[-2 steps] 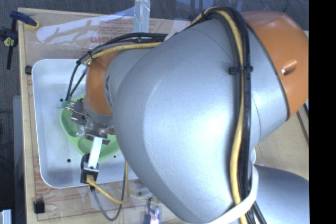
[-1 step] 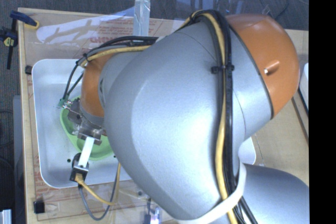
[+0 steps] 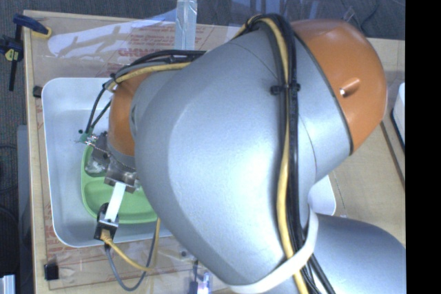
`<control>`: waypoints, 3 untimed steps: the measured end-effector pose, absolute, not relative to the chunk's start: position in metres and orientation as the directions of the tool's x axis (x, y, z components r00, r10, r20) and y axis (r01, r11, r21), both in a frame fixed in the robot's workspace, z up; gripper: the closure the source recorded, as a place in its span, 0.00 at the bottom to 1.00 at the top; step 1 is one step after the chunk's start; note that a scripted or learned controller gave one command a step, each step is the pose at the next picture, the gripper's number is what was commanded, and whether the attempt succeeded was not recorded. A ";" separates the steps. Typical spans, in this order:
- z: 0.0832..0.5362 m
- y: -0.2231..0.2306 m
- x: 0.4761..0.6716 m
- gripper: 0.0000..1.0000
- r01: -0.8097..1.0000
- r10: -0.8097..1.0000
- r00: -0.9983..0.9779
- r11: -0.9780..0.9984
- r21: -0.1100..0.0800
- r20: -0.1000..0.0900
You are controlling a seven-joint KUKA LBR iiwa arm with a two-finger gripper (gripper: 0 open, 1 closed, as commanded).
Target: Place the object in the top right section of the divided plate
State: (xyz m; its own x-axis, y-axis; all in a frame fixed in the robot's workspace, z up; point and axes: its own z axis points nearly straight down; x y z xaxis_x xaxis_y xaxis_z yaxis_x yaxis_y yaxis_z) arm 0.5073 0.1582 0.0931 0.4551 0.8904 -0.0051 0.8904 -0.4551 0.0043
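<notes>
Arm (image 3: 262, 148) covers the green divided plate (image 3: 93, 196) in the left bin (image 3: 58, 148); object hidden, claw state unreadable.

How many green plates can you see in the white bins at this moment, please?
1. A green plastic divided plate lies in the left shallow white bin, partly under the grey arm. The arm covers much of both bins, so others may be hidden.

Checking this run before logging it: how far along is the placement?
Done: the arm has reached into the left bin, its wrist above the green divided plate.
In hand: unclear. The arm hides most of the plate and I can't make out the object or what the pincer is doing.
Left: nothing visible confirms the object is in the top right section, so treat the placement as unconfirmed.
</notes>
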 end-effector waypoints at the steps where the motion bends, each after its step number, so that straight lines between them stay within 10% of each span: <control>1: 0.090 0.175 0.554 0.00 1.000 1.000 -0.003 0.003 -0.009 -0.005; 3: 0.330 0.175 0.476 0.00 0.978 0.978 0.209 -0.209 -0.007 -0.004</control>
State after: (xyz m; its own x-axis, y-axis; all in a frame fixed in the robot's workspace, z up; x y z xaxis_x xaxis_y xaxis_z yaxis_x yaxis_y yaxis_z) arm 0.4757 0.1748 0.3296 0.2094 0.9778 -0.0043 0.9778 -0.2094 -0.0069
